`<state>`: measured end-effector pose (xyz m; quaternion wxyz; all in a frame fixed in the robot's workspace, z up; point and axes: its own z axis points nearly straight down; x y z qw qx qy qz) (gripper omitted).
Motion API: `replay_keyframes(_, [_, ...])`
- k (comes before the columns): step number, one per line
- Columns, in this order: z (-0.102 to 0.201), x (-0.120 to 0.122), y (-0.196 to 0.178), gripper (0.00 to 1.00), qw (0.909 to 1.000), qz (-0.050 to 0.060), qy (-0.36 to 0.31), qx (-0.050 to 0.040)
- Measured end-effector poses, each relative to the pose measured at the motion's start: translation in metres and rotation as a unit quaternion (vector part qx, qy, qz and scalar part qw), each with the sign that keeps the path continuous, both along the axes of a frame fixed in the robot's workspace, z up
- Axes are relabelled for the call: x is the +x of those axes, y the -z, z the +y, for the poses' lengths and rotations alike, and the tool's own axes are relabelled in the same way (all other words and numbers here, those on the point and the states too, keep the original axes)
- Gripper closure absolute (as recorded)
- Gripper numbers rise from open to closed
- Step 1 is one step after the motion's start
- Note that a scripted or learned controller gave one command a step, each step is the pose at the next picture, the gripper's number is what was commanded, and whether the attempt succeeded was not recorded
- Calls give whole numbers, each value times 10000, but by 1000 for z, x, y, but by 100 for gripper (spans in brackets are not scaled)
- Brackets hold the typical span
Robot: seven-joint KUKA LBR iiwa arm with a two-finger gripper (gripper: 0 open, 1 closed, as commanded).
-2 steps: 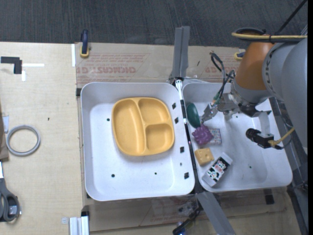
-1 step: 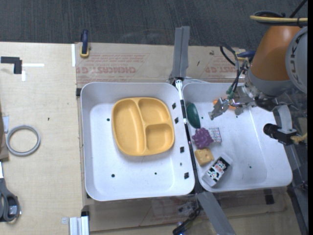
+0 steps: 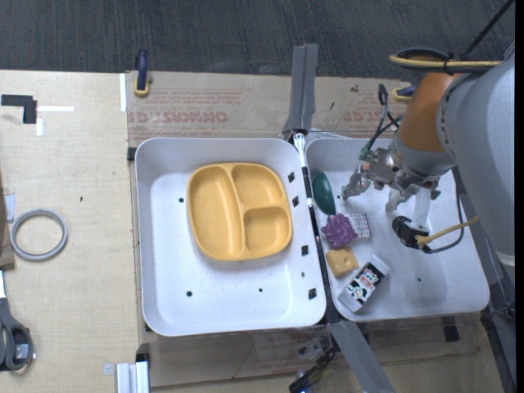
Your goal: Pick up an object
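Gripper [image 3: 391,188] hangs over right bin [image 3: 458,293], fingers' state can't tell; purple obj [image 3: 338,231], teal obj [image 3: 324,192] at its 9 o'clock; yellow tray [image 3: 239,210] in left bin [image 3: 164,301]

Two white bins [image 3: 155,244], one yellow tray [image 3: 239,210], perhaps five small items [image 3: 341,229]

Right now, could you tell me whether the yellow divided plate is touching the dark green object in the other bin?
Apart. The camera view shows the yellow divided plate in the left bin, with bare white floor and both bins' walls separating it from the dark green object.
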<state>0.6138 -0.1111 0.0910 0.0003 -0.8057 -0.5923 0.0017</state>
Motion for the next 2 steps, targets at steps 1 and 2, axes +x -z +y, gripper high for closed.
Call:
replay_keyframes(1, [-42,10,-1,0,9966,-9,-824,-2])
replay_keyframes(2, [-48,45,-1,0,9984,-8,-570,2])
